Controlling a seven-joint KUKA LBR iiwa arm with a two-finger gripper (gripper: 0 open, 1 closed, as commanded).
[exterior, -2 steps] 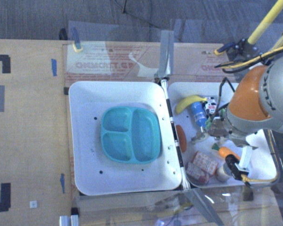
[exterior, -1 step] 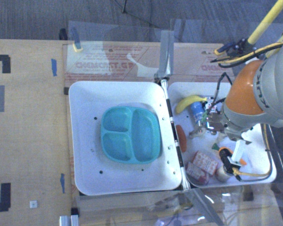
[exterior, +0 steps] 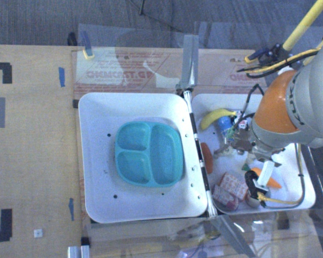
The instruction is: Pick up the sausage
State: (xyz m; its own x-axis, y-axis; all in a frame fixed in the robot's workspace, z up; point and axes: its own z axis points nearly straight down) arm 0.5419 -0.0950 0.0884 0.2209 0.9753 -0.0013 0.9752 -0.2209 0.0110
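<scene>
The hand (exterior: 232, 142) is seen low over the right bin (exterior: 307, 195), but whether it is open or closed cannot be told. The sausage (exterior: 206, 157) is found just to its left, by the bin's left wall. It is likely light, smooth and a bit slippery, so it is best pinched across the middle. It is small, long and red-orange.

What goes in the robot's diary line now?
gripper over right bin | sausage lying by left wall, not held | blue plate in left bin
</scene>
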